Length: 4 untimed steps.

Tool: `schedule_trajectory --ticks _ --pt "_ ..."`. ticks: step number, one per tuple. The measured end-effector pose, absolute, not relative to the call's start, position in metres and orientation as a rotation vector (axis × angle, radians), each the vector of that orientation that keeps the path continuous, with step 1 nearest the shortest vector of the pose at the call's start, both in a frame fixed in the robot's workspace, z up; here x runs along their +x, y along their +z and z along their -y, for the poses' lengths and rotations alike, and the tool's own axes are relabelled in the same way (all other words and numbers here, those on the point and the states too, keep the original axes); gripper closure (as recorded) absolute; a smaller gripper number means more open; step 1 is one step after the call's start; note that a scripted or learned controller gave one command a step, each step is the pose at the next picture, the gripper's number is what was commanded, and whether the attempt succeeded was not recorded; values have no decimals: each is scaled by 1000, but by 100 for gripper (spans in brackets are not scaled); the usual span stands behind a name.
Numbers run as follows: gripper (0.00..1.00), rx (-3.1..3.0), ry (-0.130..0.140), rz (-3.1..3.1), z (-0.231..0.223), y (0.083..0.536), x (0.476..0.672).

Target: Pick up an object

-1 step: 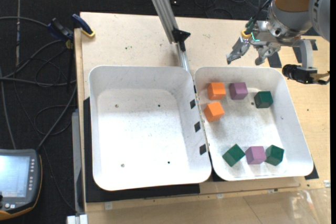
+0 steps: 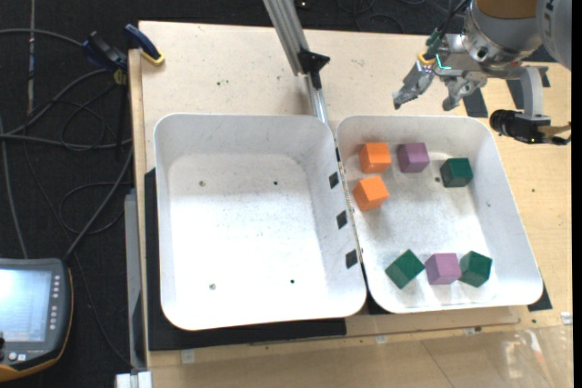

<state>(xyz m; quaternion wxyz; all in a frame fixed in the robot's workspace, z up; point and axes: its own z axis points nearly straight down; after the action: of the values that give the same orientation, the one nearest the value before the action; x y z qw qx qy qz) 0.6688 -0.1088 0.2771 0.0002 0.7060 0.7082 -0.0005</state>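
Seven small cubes lie in the right bin [image 2: 509, 195], and each place below is given from that bin. Along its far side sit an orange cube [image 2: 375, 156] and a purple cube [image 2: 413, 156] just beside each other, with a dark green cube [image 2: 456, 172] a little apart toward the right wall. A second orange cube [image 2: 371, 193] rests near the left wall, just in front of the first. Along the near side stand a green cube [image 2: 405, 269], a purple cube [image 2: 443, 268] and another green cube [image 2: 476, 268], close together in a row. The gripper [image 2: 435, 90] hangs beyond the bin's far rim, above the bench [image 2: 227, 68], its fingers apparently spread and grasping nothing, though the view is small. The left bin [image 2: 164, 195] adjoins the right bin's left wall.
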Motion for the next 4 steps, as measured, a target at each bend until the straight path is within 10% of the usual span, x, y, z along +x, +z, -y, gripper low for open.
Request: schedule_trajectory --ticks 3,4 --pt "0 2216 5 -2216 128 125 673" --pt "100 2213 9 -2214 128 138 675"
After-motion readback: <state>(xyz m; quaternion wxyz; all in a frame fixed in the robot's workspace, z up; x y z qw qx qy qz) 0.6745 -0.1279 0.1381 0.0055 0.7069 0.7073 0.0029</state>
